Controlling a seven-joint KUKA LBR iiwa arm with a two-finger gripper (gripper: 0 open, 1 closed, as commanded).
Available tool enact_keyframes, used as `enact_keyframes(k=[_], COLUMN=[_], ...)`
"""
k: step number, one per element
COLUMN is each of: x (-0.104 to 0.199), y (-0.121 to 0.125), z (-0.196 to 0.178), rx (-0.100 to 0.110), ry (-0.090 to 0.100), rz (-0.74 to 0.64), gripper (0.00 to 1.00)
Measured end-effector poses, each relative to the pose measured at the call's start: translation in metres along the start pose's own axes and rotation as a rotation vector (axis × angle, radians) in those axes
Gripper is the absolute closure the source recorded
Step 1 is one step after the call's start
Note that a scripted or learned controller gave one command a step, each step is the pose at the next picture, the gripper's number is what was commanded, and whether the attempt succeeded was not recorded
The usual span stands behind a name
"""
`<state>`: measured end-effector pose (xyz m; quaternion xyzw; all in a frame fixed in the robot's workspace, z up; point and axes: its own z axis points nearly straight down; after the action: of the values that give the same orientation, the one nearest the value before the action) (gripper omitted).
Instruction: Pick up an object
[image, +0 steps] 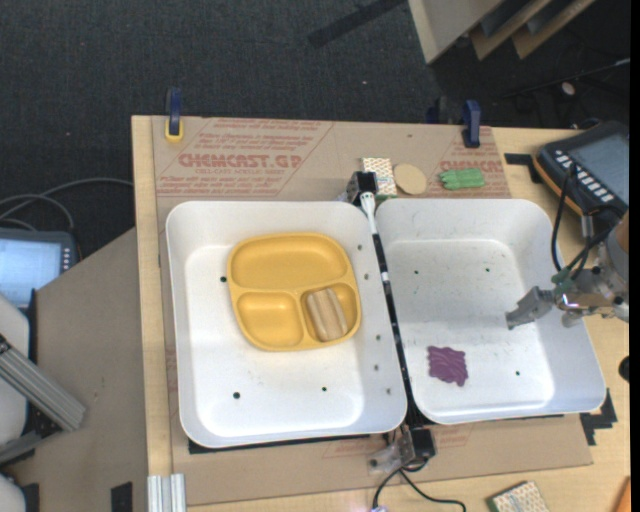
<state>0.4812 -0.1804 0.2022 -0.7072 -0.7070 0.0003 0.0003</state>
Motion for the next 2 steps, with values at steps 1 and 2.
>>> enact_keyframes(k=[1, 2], x=[0.094, 0.088], y=[-0.002, -0.002], z=[0.122, 0.107], rx=[0.0, -0.005], ry=[0.002, -0.003], rz=[-0.008, 0.001], gripper=[0.0, 1.0])
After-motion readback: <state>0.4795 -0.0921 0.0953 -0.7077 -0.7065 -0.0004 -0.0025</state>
